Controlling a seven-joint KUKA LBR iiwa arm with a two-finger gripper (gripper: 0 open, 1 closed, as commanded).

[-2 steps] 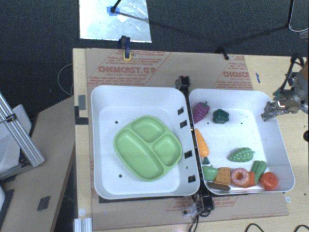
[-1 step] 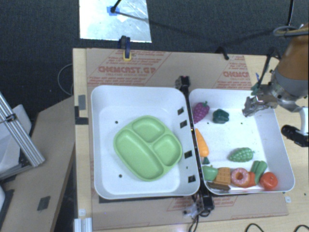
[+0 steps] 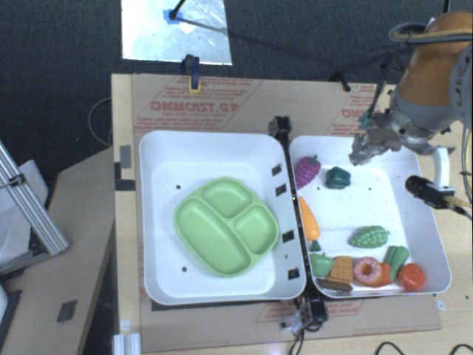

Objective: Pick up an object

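One gripper [image 3: 360, 152] above bin's [image 3: 425, 228] far edge

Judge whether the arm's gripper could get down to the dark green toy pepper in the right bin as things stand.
Probably yes. The gripper hangs just above and to the right of the dark green pepper, which lies apart from the purple grapes with bare bin floor around it.

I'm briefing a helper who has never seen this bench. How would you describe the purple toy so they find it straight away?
Start at the right white bin, the one holding the toy food, not the one with the green divided plate. Look to its far left corner, beside the divider between the bins. The purple grape bunch lies there, with a dark green pepper to its right; it is the bin's lone purple piece.
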